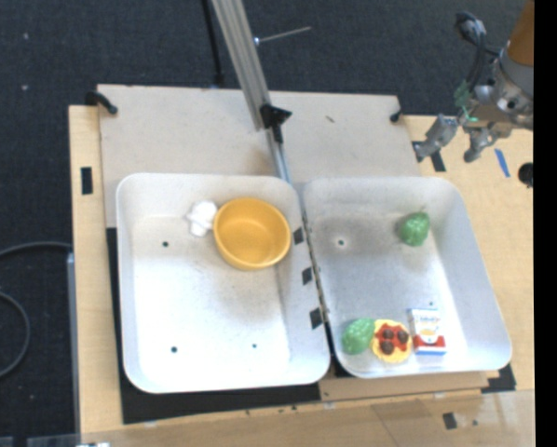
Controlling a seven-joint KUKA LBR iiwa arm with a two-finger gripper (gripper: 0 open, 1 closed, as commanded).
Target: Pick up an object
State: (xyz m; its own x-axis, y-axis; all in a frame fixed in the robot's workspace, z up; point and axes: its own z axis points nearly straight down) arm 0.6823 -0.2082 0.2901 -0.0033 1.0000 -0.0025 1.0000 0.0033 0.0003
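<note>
Right bin (pixel 465 250), green ball (pixel 414 228) below open tool (pixel 463 141), apart.

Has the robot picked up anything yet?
Not yet. The end effector hangs open above the bench's far right corner, outside the bins, with nothing between its fingers. Still lying there: yellow bowl and white lump in the left bin; green ball in the right bin.
</note>
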